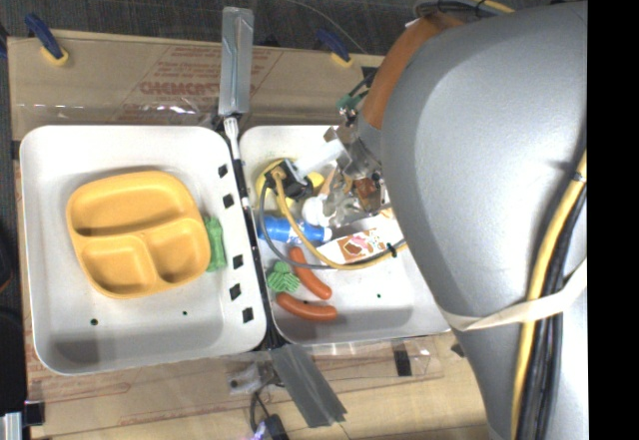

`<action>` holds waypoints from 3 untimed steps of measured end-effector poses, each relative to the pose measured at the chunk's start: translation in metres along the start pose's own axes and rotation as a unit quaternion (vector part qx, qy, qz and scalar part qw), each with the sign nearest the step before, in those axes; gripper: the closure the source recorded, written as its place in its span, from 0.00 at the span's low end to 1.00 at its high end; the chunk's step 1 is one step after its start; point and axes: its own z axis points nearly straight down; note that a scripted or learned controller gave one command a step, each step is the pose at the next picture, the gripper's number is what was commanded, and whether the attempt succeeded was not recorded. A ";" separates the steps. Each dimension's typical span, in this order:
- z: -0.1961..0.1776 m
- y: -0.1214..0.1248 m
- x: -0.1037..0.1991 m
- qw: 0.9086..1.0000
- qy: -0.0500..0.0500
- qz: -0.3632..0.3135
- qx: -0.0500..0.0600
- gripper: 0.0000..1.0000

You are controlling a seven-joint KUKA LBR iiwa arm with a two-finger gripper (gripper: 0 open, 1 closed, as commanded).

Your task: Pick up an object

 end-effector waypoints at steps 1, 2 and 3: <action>0.059 0.089 -0.064 1.000 -0.001 0.020 0.000 0.00; 0.076 0.132 -0.045 0.991 0.002 -0.137 -0.001 0.00; 0.100 0.132 -0.041 0.993 0.002 -0.121 -0.001 0.00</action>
